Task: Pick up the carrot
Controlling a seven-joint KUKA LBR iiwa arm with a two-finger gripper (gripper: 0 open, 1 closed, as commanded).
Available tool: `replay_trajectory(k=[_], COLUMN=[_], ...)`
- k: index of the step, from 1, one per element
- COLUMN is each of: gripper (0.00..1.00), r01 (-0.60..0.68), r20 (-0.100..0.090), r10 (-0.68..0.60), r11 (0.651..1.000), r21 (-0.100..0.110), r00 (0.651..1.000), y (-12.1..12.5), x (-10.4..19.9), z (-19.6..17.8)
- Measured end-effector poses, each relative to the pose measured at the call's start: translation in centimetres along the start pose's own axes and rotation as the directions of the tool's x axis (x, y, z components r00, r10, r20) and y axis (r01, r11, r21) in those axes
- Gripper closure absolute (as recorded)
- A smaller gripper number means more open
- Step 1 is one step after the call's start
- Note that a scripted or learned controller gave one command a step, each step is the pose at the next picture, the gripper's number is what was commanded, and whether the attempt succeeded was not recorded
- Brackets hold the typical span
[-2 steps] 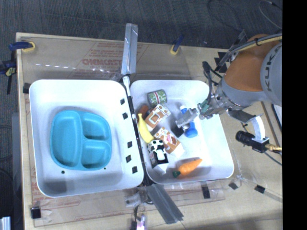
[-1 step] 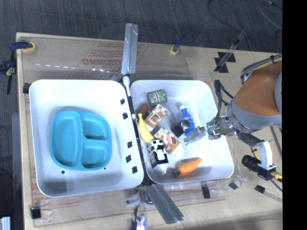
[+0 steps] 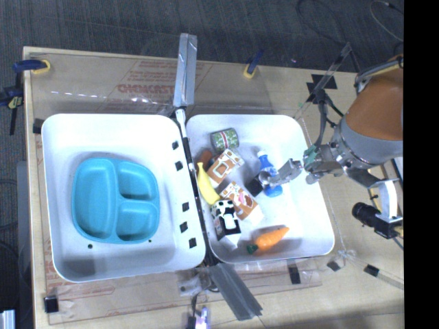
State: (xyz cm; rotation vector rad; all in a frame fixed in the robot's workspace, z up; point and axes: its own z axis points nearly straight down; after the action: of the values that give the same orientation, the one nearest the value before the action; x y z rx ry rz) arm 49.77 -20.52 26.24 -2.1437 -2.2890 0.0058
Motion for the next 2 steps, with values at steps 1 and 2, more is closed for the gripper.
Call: replay_trajectory(k=[1, 2], gripper=[0.0, 0.0], r01=[0.361, 0.516], r20=[-0.002, -0.003], r10=[-0.361, -0.516], r11=[0.933, 0.856], r21=[0.001, -0.001], r00=[0.933, 0.856], y=[-2.13, -2.08], x=[0.35, -0.25], z=[9.9, 10.77])
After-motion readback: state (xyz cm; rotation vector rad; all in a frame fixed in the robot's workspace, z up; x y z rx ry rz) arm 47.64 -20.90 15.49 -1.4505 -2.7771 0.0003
